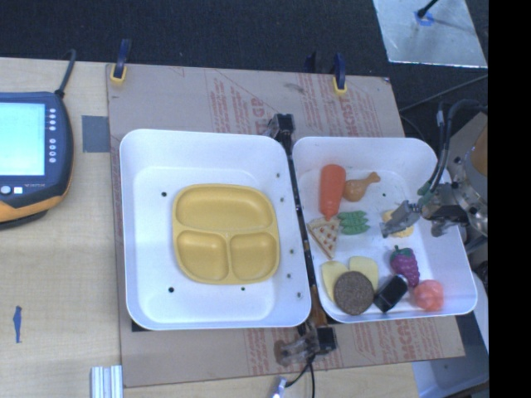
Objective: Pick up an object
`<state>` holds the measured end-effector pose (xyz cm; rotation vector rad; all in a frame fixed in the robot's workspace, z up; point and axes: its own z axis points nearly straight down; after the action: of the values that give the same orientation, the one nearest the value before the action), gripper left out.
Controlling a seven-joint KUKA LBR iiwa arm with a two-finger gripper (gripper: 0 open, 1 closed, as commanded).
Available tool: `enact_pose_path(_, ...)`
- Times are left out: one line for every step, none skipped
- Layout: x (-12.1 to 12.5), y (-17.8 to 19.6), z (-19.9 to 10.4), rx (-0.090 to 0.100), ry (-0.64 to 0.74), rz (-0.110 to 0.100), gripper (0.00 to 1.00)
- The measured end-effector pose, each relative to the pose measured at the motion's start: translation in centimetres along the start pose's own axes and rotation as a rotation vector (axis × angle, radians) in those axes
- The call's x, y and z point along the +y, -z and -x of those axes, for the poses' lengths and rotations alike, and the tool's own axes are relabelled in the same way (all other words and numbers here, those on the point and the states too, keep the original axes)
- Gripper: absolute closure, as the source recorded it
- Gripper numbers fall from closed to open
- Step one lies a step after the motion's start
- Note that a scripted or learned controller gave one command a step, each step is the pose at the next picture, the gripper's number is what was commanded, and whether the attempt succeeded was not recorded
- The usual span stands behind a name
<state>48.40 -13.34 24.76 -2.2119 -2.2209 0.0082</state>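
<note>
Left bin [141, 222]: white, shallow; holds a yellow divided tray [226, 232] with three compartments, lying flat near the middle.
Right bin [415, 152]: white, touching the left bin along its inner edge; holds the toy food pieces.
Upper row: orange carrot [332, 189] standing lengthwise, a tan drumstick [361, 186] just beside it on the right.
Middle: waffle-patterned wedge [324, 235] by the inner wall, green pea pod [353, 222] just right of it, a small yellow piece [397, 222] partly under the gripper.
Lower row: pale yellow slices [348, 269], a dark brown round patty [353, 293] overlapping them, a black block [390, 293] tilted beside the patty, purple grapes [405, 263], a pink piece [428, 295] in the corner.
Gripper [406, 215]: reaches in from the right, low over the right side of the bin, above the yellow piece; nothing seen between the fingers; open or closed cannot be told.
Bench: brown cardboard sheet [249, 98] under both bins, held by blue clamps [121, 60]; a teach pendant [29, 156] at far left.
</note>
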Motion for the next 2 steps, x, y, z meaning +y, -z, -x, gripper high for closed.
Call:
enact_pose_path(-0.6, -11.0, 7.9, 0.001, -0.001, 0.000, 0.00)
enact_pose_path(5.5, -14.8, -0.3, -0.001, 0.003, 0.001, 0.00)
